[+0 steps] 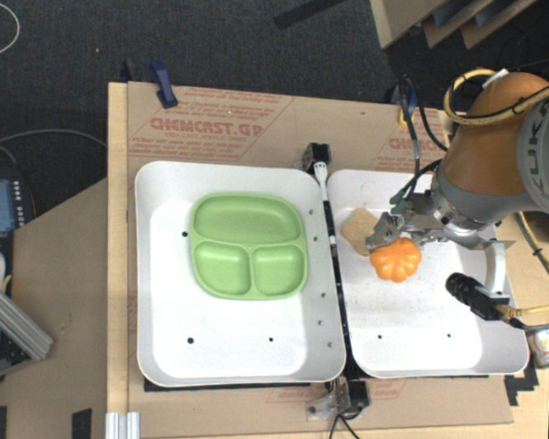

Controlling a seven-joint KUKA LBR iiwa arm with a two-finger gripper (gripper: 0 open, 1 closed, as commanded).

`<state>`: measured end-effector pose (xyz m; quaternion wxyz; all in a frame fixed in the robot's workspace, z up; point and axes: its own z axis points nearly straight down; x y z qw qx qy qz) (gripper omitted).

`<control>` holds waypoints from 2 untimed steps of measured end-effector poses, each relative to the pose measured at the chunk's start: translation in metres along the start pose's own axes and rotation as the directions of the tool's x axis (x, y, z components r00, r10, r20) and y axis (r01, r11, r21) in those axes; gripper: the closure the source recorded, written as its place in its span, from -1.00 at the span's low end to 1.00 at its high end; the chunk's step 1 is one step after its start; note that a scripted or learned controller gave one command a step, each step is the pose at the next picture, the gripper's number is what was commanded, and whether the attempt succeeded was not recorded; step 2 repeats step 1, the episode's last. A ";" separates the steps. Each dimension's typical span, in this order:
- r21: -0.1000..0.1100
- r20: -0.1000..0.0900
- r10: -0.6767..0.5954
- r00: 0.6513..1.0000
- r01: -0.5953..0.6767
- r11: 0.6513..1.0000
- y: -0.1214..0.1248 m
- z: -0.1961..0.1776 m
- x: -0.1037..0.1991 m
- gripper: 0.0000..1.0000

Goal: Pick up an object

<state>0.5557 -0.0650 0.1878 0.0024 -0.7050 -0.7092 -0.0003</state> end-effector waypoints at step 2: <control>0.001 0.001 0.000 1.000 0.000 1.000 -0.010 -0.003 0.074 1.00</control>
